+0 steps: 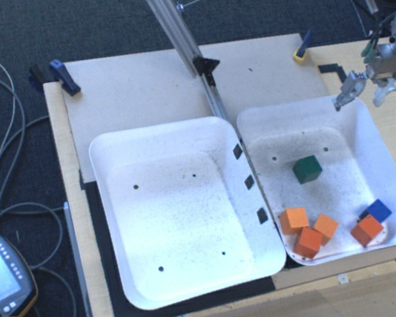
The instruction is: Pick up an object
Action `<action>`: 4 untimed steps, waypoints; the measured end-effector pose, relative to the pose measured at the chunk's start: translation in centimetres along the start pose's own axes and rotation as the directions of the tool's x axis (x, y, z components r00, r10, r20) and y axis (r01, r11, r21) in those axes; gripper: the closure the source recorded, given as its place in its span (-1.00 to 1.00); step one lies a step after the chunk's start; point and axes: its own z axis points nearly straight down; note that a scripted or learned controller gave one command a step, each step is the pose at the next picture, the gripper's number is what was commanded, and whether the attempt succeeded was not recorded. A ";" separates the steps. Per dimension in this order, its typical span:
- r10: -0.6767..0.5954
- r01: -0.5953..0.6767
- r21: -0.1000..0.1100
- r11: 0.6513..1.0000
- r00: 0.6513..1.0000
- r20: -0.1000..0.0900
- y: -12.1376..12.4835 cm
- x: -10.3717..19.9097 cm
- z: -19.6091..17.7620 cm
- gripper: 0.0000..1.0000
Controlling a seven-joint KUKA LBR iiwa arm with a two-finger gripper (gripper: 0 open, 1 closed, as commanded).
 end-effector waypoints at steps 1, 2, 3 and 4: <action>-0.001 0.001 0.007 1.000 1.000 -0.004 -0.5 5.4 13.6 -1.00; 0.003 -0.003 0.005 1.000 1.000 -0.002 -3.8 4.7 17.3 -1.00; 0.002 -0.002 -0.005 1.000 1.000 0.000 -3.5 4.8 16.0 1.00; -0.006 0.006 -0.014 1.000 1.000 0.000 -1.6 12.3 5.8 1.00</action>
